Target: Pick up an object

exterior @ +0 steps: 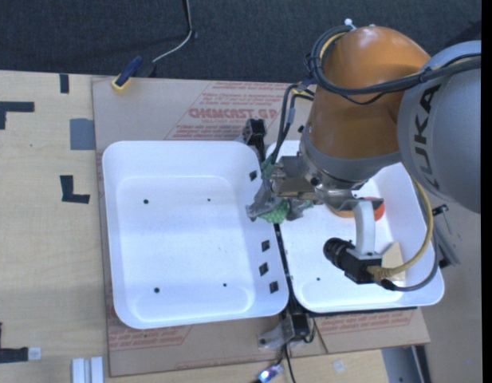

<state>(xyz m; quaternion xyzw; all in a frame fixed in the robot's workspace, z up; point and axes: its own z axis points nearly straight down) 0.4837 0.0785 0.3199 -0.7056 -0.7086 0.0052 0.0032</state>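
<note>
A robotics lab: a KUKA arm (373, 78) over two white bins (182, 238) on cardboard (222, 110) atop a tape-marked bench (38, 254).

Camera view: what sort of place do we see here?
Probably a robotics lab test bench: a grey and orange KUKA arm reaches over a white left bin and right bin on a cardboard sheet, with black tape marks on the wooden bench.

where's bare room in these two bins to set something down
The left bin is the free patch: its floor is bare wall to wall. In the right bin only a strip along the near rim is bare. The rest is crowded: the arm hangs over it, gripper and a green thing at the shared rim, an orange thing farther right.
</note>
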